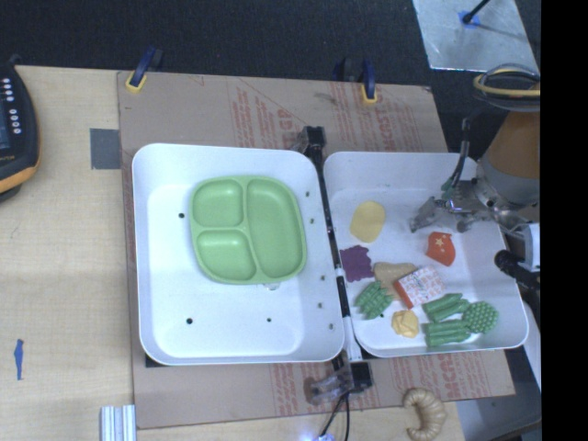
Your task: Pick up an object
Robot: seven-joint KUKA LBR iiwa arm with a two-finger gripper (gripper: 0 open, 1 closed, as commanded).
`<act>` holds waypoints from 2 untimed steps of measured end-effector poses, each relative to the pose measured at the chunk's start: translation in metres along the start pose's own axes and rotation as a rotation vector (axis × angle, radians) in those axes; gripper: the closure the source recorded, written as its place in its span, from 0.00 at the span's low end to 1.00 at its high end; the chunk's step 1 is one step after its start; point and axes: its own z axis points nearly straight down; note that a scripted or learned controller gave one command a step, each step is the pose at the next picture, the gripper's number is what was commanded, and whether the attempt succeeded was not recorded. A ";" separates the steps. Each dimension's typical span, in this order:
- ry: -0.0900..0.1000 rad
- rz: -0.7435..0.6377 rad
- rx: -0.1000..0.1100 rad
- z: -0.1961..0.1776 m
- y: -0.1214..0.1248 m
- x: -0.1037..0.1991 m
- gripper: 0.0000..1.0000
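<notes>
The right bin [386, 177] holds several toy foods. There is a yellow round piece [367, 220], a red piece [441, 247], a purple piece [356, 263], a tan wedge [393, 271] and a red-and-white packet [420, 286]. Green vegetables [447, 307] and a small yellow piece [405, 322] lie near the front. My gripper [447, 213] hangs over the right part of this bin, just behind the red piece. Its fingers look spread, with nothing between them. The arm's orange band [516, 145] is at the right edge.
The left bin [161, 274] holds a green divided plate [248, 228]. A tan curled toy [425, 412] lies on the cardboard in front of the right bin. Clamps [367, 85] hold the cardboard's far edge. A control pendant [14, 127] sits at far left.
</notes>
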 end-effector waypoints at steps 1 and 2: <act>0.001 0.002 0.009 0.001 -0.044 0.000 0.00; 0.000 0.000 0.000 0.000 -0.002 0.002 0.00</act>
